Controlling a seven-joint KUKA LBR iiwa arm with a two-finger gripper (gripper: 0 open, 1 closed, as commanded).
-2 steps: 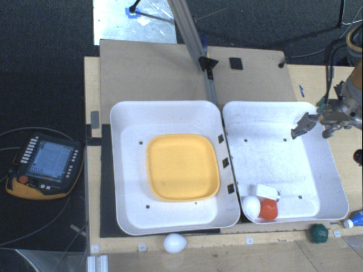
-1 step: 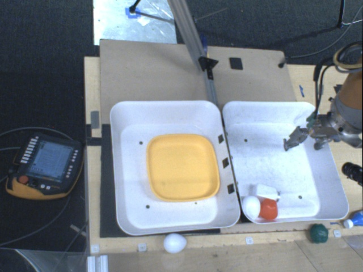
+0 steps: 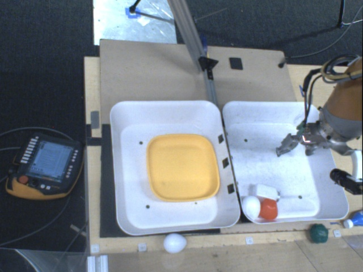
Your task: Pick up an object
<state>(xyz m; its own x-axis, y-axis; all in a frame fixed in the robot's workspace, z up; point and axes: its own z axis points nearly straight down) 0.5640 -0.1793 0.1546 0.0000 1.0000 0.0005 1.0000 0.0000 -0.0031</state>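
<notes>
Wooden bench [image 3: 142, 72], yellow plate [image 3: 183, 166], orange ball [image 3: 269, 209]

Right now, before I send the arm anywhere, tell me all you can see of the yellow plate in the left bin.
The yellow plate is a rounded square with a raised rim and a shallow flat well, matte and plastic-looking, with nothing on it. It lies flat and right way up on the floor of the left bin, roughly centred and a little nearer the divider side, its edges apart from every wall. Only the bin floor touches it. The hand is over the right bin, well away.
</notes>
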